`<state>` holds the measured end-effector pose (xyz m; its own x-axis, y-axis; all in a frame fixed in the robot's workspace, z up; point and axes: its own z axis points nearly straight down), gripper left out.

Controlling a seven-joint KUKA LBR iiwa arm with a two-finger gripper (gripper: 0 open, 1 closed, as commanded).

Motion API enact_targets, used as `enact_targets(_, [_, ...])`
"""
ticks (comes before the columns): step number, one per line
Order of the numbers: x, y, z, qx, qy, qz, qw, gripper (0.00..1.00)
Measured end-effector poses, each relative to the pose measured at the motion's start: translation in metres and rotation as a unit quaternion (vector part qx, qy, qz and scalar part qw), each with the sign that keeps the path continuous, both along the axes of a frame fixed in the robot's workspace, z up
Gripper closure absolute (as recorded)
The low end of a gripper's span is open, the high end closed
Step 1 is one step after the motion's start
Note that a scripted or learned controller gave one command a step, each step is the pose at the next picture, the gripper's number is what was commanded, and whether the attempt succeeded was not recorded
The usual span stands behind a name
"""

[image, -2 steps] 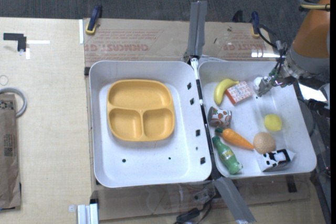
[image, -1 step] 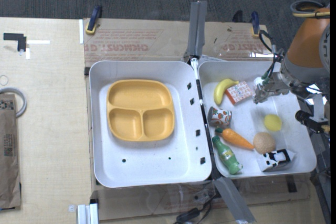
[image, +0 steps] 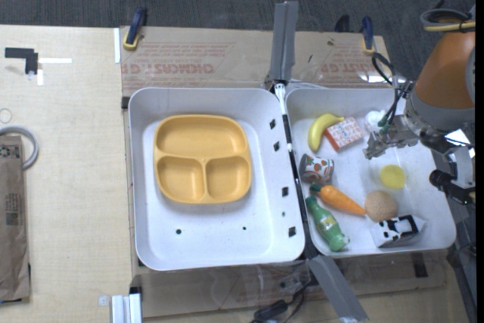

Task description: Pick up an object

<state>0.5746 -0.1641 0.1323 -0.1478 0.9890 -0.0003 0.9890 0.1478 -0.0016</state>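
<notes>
The two-finger gripper (image: 376, 141) hangs just right of the small red-and-white box (image: 344, 133); its opening is too blurred to judge. The curved yellow banana (image: 322, 130), left of that box, runs upper-right to lower-left.

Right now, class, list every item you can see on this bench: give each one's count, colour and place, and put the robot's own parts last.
left bin: 1, white, left half of bench
divided plate: 1, yellow, inside left bin
right bin: 1, white, beside left bin
banana: 1, yellow, far left of right bin
small box: 1, red and white, beside banana
can: 1, patterned, right bin's left edge
carrot: 1, orange, middle of right bin
bottle: 1, green, near left corner
ball: 1, tan, right of carrot
round piece: 1, yellow, above ball
carton: 1, black and white, near edge
arm: 1, grey and orange, from right
tool: 1, metal, over right bin
</notes>
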Motion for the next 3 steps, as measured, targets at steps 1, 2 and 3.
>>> enact_targets(1, [-0.023,-0.039,-0.041,-0.0001,0.0,-0.045,0.999,1.0])
enact_targets(2, [-0.069,-0.058,-0.041,0.0003,-0.001,0.127,0.9918,1.0])
enact_targets(3, [-0.066,-0.058,-0.041,-0.0003,0.0,-0.146,0.9893,1.0])
